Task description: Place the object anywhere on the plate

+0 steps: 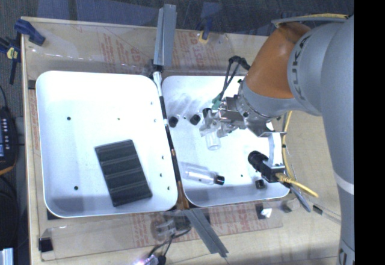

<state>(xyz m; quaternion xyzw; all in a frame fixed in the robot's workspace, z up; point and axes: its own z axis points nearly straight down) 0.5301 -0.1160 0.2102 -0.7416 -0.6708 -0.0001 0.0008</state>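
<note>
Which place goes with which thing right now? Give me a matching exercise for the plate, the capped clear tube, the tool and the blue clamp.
Things:
1. black ribbed plate
2. clear tube with black cap
3. tool
4. blue clamp

Places:
A. over the middle of the view's right bin
B. at the bench corner, far and to the view's left
C. lying in the view's left bin
D. lying near the right bin's front edge

Pairs: 1-C, 2-D, 3-A, 4-B.

Two white bins side by side on the wooden table point(90, 47): left bin point(78, 101), right bin point(234, 188). A grey metal bar point(164, 35) stands above their seam, and a blue clamp point(29, 31) grips the table's far-left corner.
</note>
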